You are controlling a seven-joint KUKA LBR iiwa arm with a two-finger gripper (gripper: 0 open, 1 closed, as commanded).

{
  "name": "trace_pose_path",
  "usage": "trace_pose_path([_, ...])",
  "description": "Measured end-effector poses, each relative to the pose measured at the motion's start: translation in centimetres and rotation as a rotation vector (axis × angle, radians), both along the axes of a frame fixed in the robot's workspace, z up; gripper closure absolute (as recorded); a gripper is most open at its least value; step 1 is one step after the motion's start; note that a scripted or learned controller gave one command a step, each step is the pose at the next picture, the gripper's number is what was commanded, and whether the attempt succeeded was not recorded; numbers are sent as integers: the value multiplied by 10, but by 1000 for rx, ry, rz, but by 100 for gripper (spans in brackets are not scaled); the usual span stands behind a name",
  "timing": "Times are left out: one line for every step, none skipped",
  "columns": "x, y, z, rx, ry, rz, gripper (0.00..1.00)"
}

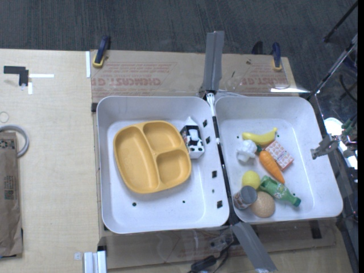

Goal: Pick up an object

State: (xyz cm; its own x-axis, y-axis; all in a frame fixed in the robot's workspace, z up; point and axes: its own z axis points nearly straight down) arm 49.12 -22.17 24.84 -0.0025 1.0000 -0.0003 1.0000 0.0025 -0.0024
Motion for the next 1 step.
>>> trace_pose_path([-6, 60, -74, 1, -1, 249, 0])
